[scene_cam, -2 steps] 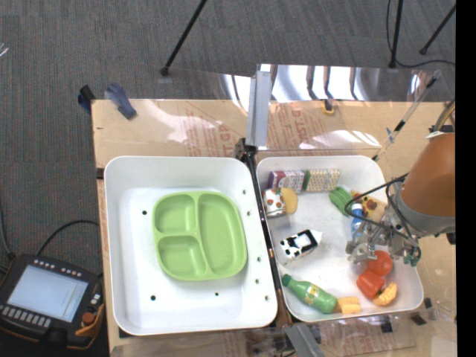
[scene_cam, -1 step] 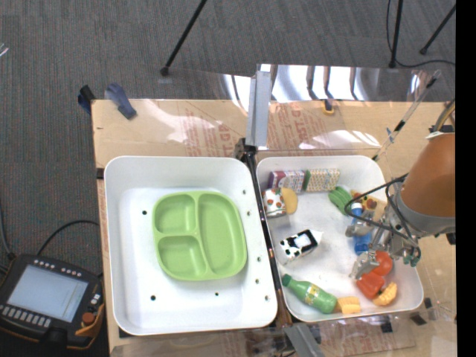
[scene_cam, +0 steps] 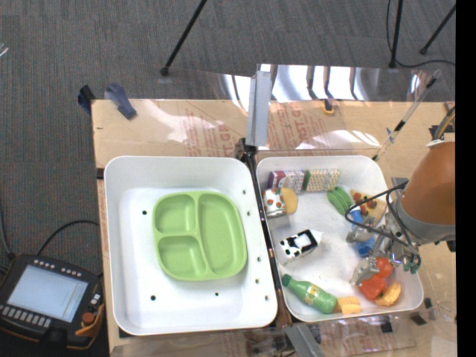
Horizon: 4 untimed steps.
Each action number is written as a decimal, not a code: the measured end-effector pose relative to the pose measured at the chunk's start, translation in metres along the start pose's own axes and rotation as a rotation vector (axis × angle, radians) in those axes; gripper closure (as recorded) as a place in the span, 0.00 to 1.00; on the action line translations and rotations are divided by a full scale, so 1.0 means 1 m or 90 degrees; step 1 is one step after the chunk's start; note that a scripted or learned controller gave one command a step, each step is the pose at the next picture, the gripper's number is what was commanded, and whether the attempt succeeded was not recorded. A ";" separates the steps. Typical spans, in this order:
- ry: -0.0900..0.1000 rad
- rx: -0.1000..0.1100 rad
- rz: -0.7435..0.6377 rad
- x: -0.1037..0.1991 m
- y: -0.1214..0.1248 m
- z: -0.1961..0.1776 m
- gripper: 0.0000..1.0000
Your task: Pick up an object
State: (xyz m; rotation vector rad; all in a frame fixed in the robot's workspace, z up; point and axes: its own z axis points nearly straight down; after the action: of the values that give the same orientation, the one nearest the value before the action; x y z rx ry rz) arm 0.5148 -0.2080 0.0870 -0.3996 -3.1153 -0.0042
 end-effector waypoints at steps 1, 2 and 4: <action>-0.001 -0.001 -0.004 -0.001 0.002 -0.010 1.00; 0.000 -0.001 -0.005 -0.001 0.002 -0.009 0.00; -0.003 0.001 -0.102 -0.054 0.086 -0.002 0.00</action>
State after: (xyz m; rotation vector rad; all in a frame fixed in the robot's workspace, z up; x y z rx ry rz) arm 0.5888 -0.1385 0.0888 -0.1503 -3.1421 -0.0016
